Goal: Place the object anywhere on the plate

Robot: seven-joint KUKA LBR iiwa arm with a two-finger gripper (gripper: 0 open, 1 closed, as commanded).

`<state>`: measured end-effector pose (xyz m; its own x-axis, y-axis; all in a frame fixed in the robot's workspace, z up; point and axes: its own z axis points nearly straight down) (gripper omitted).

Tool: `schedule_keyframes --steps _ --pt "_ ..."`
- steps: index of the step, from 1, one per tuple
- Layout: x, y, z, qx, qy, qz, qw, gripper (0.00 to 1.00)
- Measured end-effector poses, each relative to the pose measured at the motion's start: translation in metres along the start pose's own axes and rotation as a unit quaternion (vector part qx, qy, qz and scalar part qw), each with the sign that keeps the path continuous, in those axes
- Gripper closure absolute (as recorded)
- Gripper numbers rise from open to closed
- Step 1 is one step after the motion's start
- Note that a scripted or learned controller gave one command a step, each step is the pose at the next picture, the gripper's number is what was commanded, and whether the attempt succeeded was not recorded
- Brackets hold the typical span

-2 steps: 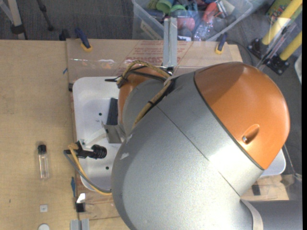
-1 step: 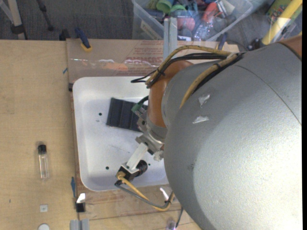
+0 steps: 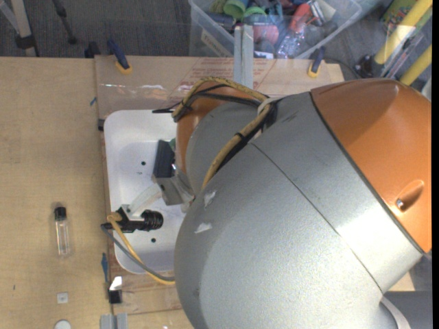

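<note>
Grey, orange-banded arm leans low over the white bin.
Its bulk hides the jaws; their opening cannot be told.

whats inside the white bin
At its left end the white bin shows bare white floor. The grey arm reaches over the bin and covers the rest of it, so whatever lies under the arm is hidden.

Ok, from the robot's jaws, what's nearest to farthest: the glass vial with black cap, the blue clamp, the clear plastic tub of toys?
1. Black-capped glass vial, on the bench left of the white bin.
2. Blue clamp, beyond the bin.
3. Clear plastic tub of toys, past the bench's far edge.
</note>
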<state>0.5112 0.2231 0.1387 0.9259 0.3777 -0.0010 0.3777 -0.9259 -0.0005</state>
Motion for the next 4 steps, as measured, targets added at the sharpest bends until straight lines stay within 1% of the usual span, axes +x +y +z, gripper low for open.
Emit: schedule_keyframes --steps 1,2,3,4 --pt "-0.026 -0.011 0.049 0.001 0.004 0.096 0.9954 1.00" --pt "0.043 0.015 0.050 0.000 0.004 0.018 0.9998 1.00" --pt "-0.021 0.008 0.048 -0.001 0.006 -0.210 0.9777 1.00" --pt "-0.046 0.025 0.023 0.001 -0.002 -0.375 0.9272 1.00"
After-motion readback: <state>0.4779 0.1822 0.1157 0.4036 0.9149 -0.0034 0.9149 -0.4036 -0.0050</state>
